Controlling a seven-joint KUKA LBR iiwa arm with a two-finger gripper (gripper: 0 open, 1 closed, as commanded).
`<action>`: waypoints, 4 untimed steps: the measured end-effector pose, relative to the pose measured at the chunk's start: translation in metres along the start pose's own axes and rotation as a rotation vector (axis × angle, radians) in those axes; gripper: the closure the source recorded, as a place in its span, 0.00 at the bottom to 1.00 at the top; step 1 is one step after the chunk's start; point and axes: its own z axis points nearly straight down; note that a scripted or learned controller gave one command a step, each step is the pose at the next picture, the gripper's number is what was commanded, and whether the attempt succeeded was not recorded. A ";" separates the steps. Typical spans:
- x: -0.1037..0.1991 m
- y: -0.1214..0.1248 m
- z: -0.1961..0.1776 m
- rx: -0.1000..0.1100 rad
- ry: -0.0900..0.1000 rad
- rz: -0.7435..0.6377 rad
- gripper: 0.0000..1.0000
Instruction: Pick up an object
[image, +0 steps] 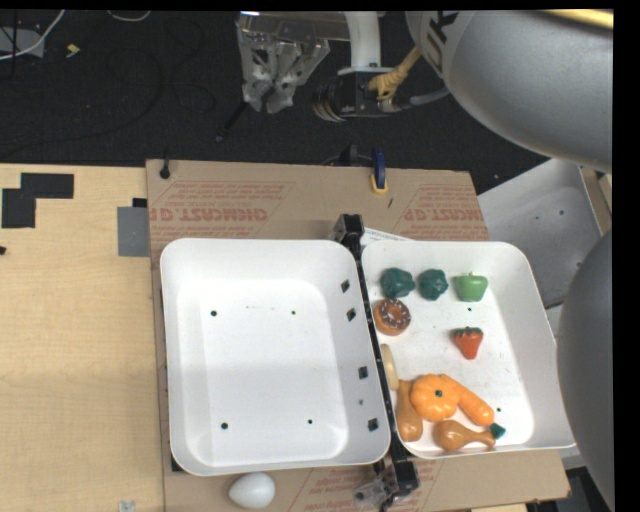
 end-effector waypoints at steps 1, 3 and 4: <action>-0.009 -0.005 0.172 0.029 -0.013 0.013 1.00; -0.017 -0.001 0.139 0.027 -0.012 0.013 1.00; -0.006 -0.058 0.000 0.000 -0.001 0.007 1.00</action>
